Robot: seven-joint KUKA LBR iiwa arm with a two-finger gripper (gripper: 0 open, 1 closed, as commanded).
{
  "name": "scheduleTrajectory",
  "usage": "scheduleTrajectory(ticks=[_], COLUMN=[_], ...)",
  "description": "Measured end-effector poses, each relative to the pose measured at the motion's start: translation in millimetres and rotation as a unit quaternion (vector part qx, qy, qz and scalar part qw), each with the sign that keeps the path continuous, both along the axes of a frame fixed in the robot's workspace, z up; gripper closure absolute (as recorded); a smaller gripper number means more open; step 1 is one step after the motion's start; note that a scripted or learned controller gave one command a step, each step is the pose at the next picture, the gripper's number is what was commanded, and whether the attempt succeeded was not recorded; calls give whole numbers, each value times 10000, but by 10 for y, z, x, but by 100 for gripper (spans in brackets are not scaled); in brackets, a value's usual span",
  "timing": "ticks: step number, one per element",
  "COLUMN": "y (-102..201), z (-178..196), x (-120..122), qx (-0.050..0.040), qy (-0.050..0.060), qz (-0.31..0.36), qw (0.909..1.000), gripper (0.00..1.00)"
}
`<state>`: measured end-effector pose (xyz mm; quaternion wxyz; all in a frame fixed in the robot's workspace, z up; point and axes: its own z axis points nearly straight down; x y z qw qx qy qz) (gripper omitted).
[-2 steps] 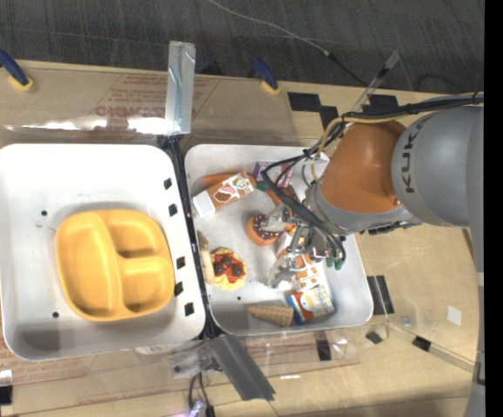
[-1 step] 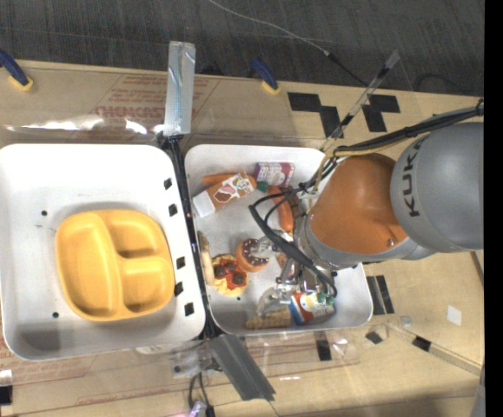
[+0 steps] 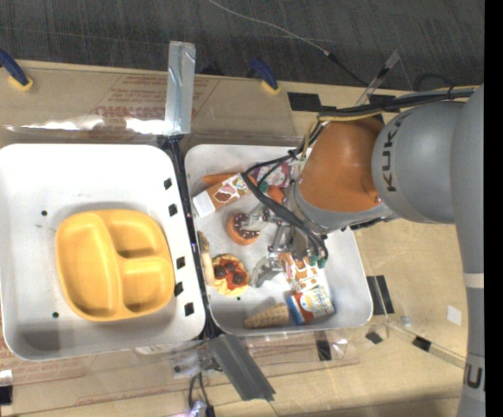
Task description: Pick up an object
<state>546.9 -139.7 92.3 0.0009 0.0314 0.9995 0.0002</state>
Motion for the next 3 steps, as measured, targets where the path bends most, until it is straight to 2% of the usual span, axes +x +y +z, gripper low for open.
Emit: scheduleTrajectory(ticks=[1, 2, 3], y=[384, -52, -322], z=[8, -9, 10], x=[503, 104, -438], qx=[0, -1, -2], qy=[-1, 19, -21], qz=[402, -376, -150], qw=[9992, 9993, 9999], gripper=[0, 0, 0])
